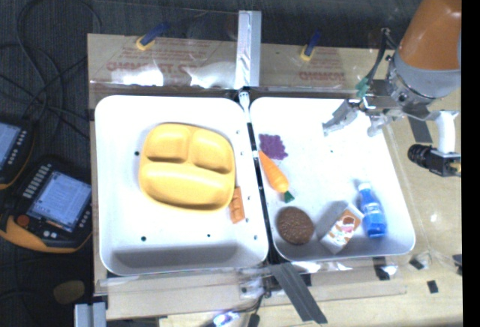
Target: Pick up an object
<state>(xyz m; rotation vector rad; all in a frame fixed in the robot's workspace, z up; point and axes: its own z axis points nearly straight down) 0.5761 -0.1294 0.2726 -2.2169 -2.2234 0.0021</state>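
Grey arm (427, 78), orange band, pale metallic fingers (341, 117), black wrist cabling

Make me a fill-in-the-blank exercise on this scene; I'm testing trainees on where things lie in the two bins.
1. The yellow tray lies in the ____ bin.
2. The carrot lies just below the ____ grapes.
3. The blue bottle lies to the right of the small ____.
4. The brown cookie lies in the same bin as the ____ bottle.

Missing words: left; purple; carton; blue
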